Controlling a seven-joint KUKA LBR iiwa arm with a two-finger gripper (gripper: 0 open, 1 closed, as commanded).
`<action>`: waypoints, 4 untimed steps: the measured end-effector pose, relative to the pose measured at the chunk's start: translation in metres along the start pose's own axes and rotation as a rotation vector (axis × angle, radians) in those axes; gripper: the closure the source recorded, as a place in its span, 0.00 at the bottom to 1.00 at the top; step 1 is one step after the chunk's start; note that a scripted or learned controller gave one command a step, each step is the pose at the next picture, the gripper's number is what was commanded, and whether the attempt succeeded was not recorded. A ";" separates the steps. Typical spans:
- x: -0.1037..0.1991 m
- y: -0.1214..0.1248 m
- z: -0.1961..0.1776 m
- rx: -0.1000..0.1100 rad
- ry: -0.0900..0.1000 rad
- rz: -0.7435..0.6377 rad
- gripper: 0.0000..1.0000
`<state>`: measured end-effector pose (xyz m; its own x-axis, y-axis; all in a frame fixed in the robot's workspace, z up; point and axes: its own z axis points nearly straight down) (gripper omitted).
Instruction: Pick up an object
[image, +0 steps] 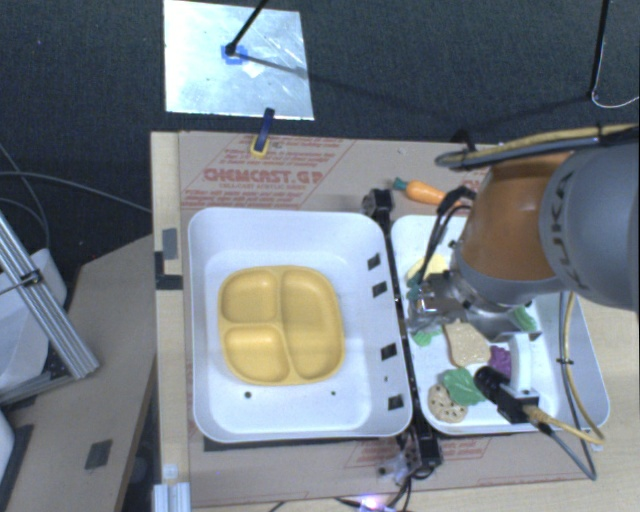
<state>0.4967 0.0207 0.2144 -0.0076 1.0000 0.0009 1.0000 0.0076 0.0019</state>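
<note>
The arm (540, 225) hung low over the right bin (590, 385), at the frame's right, above the toy food: a cookie (447, 401), a toast slice (465, 343) and a green leaf (462, 384). The gripper's state could not be told. The step in hand appeared to be the reach; next, a secure grip and lift.

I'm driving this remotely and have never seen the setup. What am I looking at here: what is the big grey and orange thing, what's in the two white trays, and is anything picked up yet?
One camera looks down at a slant on a bench. The grey and orange thing is the robot arm, reaching in from the right over the right bin. That bin holds small toy foods: a cookie, a cracker, a green leaf, a purple piece. The left bin holds a yellow divided plate. An orange carrot lies beyond the bins. The arm hides its gripper, so I cannot tell whether anything is held.
</note>
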 end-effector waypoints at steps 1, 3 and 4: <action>0.053 -0.009 -0.131 -0.010 0.002 -0.003 1.00; 0.115 -0.009 -0.120 0.006 -0.001 0.000 1.00; 0.143 -0.012 0.040 0.014 -0.003 0.005 1.00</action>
<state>0.4839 0.1633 0.1743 -0.0025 1.0000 -0.0025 0.9999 0.0024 -0.0123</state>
